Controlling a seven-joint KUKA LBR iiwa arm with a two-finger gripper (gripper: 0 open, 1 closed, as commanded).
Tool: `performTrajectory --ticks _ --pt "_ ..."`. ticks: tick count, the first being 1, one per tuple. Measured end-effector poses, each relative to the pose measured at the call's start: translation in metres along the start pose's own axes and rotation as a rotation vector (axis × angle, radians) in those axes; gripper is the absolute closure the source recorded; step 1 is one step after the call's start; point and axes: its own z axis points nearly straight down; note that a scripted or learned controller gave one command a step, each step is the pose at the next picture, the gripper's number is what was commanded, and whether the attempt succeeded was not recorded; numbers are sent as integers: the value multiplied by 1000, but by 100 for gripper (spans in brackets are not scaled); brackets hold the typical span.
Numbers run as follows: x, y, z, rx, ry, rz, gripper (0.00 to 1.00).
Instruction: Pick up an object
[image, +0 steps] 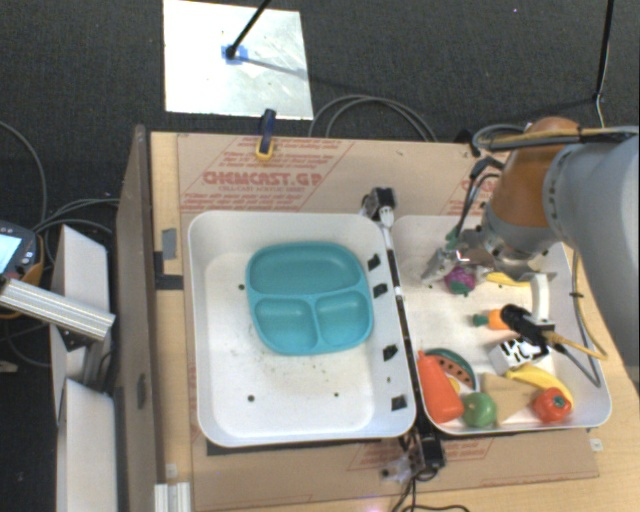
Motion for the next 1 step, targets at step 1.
performTrajectory --ticks 1 --pt "-7 -2 -11 1 -3 8 100"
